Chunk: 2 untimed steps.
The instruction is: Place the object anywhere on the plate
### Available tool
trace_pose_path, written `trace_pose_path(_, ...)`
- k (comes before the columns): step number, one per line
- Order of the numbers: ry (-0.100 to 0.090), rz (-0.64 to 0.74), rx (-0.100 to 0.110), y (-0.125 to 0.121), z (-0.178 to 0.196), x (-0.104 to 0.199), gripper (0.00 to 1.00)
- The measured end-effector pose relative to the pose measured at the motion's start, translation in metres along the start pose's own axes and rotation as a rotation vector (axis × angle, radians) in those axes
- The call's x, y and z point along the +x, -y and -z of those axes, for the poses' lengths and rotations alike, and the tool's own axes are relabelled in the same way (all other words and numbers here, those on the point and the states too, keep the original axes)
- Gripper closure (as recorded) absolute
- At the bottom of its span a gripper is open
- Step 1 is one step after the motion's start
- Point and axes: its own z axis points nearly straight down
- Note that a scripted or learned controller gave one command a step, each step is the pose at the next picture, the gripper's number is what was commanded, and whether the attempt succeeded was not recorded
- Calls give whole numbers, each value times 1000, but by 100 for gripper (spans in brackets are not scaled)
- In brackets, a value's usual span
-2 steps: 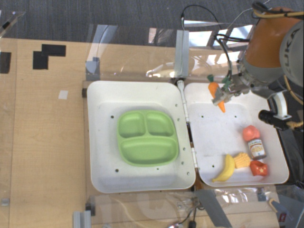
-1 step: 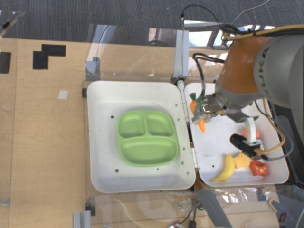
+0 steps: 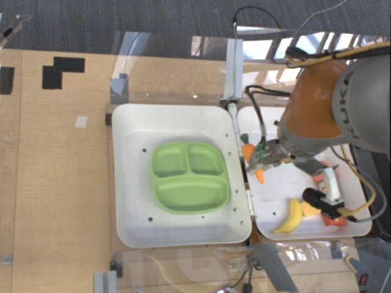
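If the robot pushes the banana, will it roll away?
Probably not far. The banana is curved and lies flat in the right bin, so a push would more likely spin or slide it than roll it. It looks smooth and shiny, like a plastic toy, so it may be light and slip on the bin's white floor.

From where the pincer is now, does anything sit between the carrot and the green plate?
Only the bin walls. The carrot lies at the left edge of the right bin, by the pincer. Between it and the green plate run the two bins' adjoining rims; the left bin's floor on that path looks bare.
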Motion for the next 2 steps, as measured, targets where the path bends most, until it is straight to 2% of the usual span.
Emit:
trace_pose_path(1,0,229,0,-6,0,59,100)
trace_pose_path(2,0,228,-1,-6,0,58,0)
